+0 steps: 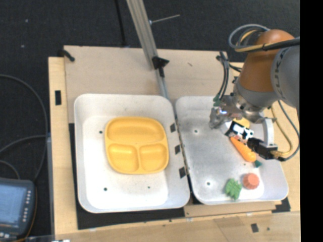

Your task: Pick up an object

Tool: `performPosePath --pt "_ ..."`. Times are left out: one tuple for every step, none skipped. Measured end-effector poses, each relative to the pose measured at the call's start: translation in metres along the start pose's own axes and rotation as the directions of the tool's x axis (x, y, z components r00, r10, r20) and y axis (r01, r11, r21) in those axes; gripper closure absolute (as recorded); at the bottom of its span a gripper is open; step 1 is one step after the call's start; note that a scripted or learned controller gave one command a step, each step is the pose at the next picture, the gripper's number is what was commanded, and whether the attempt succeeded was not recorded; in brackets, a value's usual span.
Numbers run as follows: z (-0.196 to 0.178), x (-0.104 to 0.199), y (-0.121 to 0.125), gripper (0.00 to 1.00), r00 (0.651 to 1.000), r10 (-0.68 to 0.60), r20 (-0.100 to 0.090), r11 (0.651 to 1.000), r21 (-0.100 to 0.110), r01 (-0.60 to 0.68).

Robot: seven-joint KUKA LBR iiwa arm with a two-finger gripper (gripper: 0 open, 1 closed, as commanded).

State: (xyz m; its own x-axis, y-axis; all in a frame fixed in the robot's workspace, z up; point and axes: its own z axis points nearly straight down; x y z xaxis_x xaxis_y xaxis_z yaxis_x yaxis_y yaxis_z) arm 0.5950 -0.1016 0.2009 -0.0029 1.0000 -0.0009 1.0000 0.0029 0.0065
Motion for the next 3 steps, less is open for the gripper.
performPosePath --pt "-0.065 0.001 0.002 1.0 1.0 -0.001 0.001 1.0 -0.003 0.001" --pt "-0.071 0.049 0.012 1.0 1.0 -0.004 -0.002 1.0 0.004 0.004" --pt "-0.07 0.109 0.024 1.0 1.0 -0.005 -0.002 1.0 0.004 0.005"
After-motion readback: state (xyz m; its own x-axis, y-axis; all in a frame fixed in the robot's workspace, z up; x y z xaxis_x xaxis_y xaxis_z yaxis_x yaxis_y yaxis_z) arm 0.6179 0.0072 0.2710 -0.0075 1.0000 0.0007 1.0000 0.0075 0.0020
